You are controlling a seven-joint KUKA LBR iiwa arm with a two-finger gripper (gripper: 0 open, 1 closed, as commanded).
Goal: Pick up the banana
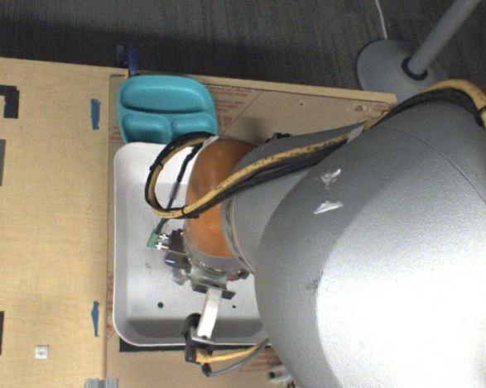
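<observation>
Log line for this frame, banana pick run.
arm: reaching over white bin | orange-banded wrist: low over bin floor | teal object: at bin's top end | grasp: cannot tell

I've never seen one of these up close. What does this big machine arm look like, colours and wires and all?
The arm is a fat, rounded tube in smooth pale grey, with an orange band just above the wrist. A yellow cable runs along it beside a black one, and a black cable loop bulges out next to the band. Under the band sit dark metal fittings.
</observation>
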